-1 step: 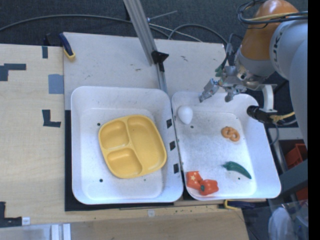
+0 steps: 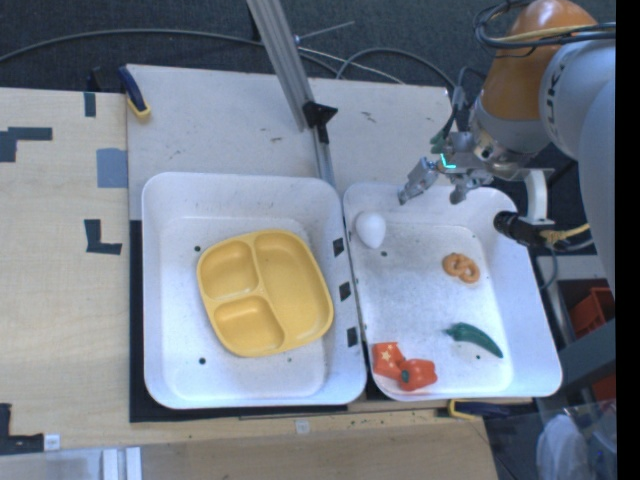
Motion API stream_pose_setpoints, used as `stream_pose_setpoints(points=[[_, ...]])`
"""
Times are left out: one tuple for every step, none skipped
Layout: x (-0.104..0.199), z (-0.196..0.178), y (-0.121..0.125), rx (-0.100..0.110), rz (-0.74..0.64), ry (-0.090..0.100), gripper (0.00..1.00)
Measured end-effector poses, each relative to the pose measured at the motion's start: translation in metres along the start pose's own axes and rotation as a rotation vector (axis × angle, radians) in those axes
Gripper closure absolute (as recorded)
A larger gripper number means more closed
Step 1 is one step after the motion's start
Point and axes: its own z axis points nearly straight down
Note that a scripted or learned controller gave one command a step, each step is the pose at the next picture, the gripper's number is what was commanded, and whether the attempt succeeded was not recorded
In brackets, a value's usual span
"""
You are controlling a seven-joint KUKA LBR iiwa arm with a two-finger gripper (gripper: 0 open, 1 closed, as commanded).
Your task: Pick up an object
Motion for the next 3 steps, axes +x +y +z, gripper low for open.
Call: stream_pose_setpoints(points=[[0.007,0.059,0.005,0.005,0.0,-0.001,0.0],[0.007,0.091,0.007,-0.008,0.002,-0.003,0.0],[0.008,0.086,0.005,0.001,0.001,-0.001,1.0]])
